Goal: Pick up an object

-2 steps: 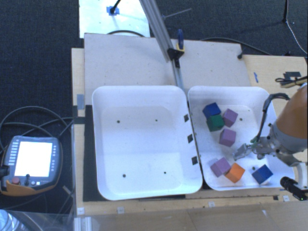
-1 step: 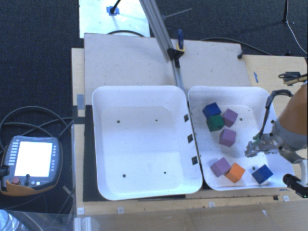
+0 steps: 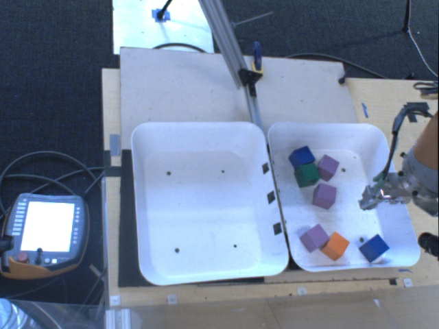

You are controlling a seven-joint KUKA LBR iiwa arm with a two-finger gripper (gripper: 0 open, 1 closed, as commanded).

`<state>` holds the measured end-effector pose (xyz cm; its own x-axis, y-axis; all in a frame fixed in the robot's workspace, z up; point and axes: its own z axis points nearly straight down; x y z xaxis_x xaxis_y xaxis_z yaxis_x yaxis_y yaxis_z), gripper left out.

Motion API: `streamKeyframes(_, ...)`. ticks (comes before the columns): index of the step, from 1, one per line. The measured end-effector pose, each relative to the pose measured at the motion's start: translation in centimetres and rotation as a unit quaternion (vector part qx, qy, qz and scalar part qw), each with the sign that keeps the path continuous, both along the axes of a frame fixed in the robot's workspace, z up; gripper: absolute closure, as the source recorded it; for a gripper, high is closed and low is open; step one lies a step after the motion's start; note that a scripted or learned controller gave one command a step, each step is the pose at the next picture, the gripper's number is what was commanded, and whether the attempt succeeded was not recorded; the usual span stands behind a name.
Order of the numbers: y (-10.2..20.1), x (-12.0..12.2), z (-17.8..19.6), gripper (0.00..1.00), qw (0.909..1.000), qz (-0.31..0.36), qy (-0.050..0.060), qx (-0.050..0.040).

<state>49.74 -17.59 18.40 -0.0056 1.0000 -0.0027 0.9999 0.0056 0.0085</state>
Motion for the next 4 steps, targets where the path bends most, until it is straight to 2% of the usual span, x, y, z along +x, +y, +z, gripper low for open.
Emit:
streamKeyframes(1, -0.1, 0.2, 4.5, 1.00, 1.0000, 0.000, 0.001, 0.0001)
streamKeyframes(2, 5.3, 0.3, 3.6, 1.00, 1.0000, 0.002, 0.003, 0.0022)
streamKeyframes(3, 10.6, 0.9, 4.8, 1.00, 1.0000, 0.003, 0.002, 0.0021)
streamKeyframes(4, 15.3, 0.5, 4.2, 1.00, 1.0000, 0.002, 0.003, 0.0024)
